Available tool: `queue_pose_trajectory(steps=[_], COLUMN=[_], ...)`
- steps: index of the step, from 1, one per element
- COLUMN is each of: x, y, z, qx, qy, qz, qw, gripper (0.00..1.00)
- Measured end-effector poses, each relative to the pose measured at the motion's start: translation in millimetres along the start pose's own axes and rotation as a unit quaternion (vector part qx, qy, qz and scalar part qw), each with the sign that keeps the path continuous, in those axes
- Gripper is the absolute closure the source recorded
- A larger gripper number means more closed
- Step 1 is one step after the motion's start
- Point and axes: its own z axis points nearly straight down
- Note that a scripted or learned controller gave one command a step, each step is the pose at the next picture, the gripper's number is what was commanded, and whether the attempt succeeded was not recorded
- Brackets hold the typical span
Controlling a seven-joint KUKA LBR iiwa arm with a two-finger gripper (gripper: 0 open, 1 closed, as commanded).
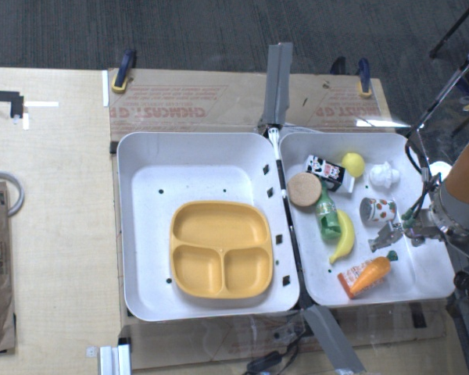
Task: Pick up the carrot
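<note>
The carrot [366,276] is orange with a paler stub at its lower left end. It lies tilted near the front of the right bin [422,287]. My gripper [385,237] reaches in from the right and hovers just above and slightly right of the carrot, apart from it. A small white cup with red spots [377,209] sits directly behind the gripper. Nothing visibly sits in the gripper.
A banana [343,237] and a green bottle [327,218] lie left of the carrot. Further back are a tan round disc [304,190], a black-and-white carton [325,170], a lemon [352,163] and a white crumpled item [384,176]. The left bin [141,209] holds a yellow divided plate [221,249].
</note>
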Motion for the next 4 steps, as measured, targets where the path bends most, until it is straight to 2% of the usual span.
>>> queue_pose_trajectory(steps=[1, 2, 3, 4], x=[15.7, 68.6, 68.0, 36.2], y=[1.0, 3.1, 2.9, 54.1], z=[46.3, 47.2, 38.9, -73.0], qx=[0.000, 0.002, 0.002, -0.001], qy=[0.001, 0.001, 0.001, -0.001], qz=[-0.122, -0.017, -0.017, -0.296], qw=[0.9926, 0.9998, 0.9999, 0.9552], gripper=[0.00, 0.00, 1.00, 1.00])
